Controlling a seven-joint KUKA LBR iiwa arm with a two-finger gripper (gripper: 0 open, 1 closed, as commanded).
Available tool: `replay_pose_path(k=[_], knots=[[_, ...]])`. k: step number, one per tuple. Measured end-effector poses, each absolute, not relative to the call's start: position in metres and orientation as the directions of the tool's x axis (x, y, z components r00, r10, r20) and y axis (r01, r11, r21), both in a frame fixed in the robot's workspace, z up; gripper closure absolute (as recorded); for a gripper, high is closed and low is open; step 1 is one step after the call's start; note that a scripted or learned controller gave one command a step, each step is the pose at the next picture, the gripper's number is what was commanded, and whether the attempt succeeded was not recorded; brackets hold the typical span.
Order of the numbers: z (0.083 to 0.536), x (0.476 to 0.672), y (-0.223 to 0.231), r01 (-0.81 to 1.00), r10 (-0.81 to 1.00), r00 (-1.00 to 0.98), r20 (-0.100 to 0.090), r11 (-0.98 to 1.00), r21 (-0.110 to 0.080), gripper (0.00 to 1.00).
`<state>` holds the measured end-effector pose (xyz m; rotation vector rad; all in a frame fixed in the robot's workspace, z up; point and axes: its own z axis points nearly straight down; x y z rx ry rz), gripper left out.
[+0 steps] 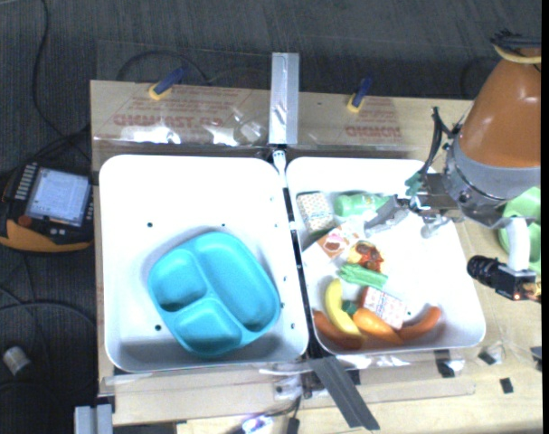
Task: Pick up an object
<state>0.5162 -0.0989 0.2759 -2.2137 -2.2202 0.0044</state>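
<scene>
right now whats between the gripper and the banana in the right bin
In the camera view, bare white bin floor lies just below the gripper, then the strawberry-print packet and a green packet lie above the banana.

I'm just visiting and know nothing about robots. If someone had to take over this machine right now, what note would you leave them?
Gripper: above the upper part of the right bin, holding nothing that can be seen.
Right bin: a pile of toy food, with a banana, a carrot and a green bottle.
Left bin: a blue divided tray.
Done: nothing lifted.
Left: lower onto one object, grip it and raise it.
</scene>
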Motion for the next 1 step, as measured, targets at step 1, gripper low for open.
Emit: replay_pose_path(k=[1], knots=[[0.2189, 0.5122, -0.1079, 0.976, 0.976, -0.219, 0.004, 0.219, -0.006, 0.0]])
